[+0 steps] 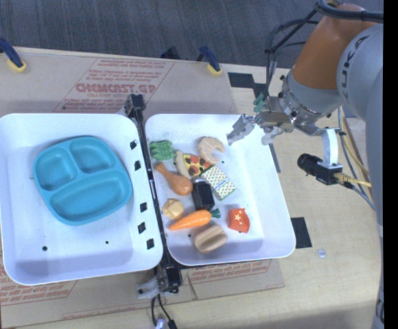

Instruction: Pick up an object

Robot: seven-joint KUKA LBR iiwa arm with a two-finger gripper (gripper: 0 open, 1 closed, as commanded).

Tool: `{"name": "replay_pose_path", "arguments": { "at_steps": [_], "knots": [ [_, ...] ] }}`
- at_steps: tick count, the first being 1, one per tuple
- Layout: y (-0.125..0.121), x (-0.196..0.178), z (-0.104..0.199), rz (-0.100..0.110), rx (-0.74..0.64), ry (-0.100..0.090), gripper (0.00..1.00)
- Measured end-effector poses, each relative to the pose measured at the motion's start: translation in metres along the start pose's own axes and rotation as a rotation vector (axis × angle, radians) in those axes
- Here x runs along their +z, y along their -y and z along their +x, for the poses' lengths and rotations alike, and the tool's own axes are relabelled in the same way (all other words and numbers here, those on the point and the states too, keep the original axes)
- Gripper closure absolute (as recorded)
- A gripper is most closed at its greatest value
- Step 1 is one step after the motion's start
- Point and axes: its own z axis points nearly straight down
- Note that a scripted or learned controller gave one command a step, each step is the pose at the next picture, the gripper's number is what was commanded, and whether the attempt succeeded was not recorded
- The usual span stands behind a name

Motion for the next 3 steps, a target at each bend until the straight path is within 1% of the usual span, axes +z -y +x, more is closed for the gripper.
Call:
{"name": "replay_pose_path", "arguments": {
  "at_steps": [1,2,3],
  "knots": [
    [-0.059,0.161,0.011,0.000,0.171,-0.001,0.00],
    [-0.059,0.150,0.011,0.002,0.165,-0.001,1.00],
    [-0.060,0.047,0.039,-0.002,0.378,0.000,1.00]
  ]
}}
